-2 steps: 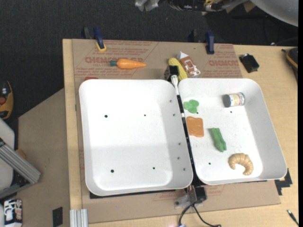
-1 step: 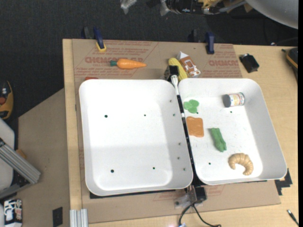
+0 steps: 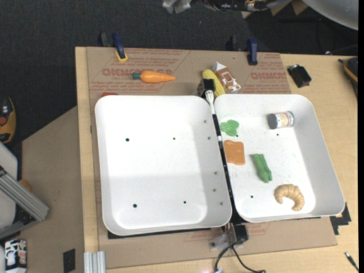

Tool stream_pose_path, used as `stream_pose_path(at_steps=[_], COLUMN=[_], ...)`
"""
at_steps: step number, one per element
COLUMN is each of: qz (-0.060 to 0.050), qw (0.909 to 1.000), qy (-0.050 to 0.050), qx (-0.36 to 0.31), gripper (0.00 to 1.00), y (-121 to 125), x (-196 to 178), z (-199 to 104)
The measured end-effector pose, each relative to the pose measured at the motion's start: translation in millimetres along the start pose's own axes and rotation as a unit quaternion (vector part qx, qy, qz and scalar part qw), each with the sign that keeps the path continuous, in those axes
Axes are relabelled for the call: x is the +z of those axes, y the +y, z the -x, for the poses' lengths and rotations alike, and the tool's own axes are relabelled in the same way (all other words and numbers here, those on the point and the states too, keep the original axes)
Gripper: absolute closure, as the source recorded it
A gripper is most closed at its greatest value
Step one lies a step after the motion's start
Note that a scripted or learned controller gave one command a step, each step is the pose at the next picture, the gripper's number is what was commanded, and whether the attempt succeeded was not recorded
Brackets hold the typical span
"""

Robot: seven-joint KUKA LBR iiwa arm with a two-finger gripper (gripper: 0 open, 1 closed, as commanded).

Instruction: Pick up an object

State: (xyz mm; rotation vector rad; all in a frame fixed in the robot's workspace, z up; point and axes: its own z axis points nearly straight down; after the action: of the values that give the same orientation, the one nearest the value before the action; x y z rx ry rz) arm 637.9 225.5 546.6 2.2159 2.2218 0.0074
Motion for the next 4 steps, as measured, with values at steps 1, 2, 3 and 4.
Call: stream_pose_path(at_steps=[1,2,3,4], qz=[-0.001,0.002,0.001,0.003], qw=[1.0000,1.0000,1.0000,1.0000], qy=[0.000,0.000,0.000,0.000], qx=[0.000,-0.001,-0.001,-0.001], gripper=[0.00,1.00,0.00,1.00], y=[0.0,0.1,0.2,0.3], x=[0.7,-10.6,-10.0,-21.1], z=[0.0,-0.9,-0.9,-1.8])
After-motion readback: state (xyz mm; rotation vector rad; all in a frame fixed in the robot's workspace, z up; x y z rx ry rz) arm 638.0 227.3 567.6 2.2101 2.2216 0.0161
